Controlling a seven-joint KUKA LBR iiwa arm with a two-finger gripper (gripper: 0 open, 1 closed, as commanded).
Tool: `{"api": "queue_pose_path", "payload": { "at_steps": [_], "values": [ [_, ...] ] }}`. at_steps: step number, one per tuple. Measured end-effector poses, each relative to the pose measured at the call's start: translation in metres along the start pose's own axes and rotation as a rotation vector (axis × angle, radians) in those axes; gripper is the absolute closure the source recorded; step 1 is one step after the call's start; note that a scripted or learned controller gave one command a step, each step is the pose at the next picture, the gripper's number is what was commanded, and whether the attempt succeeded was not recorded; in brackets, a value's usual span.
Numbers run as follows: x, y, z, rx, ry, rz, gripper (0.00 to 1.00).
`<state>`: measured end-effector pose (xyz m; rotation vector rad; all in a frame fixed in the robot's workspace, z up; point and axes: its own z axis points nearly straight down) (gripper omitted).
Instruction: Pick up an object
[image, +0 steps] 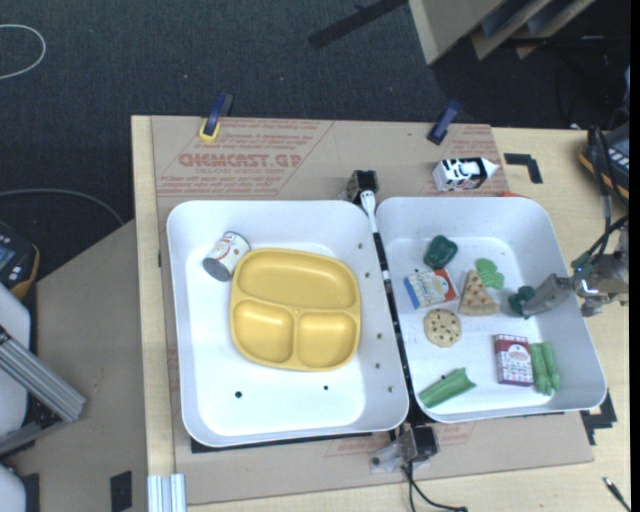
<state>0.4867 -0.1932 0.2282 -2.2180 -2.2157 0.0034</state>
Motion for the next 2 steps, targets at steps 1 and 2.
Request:
{"api": "queue_pose_path", "payload": {
  "at_steps": [1, 2],
  "values": [
    [0.001, 0.004, 0.063, 0.002, 0.001, -0.001, 0.0],
    [-0.004, -0.005, 0.121, 0.002, 0.001, 0.0, 0.0]
  ]
}}
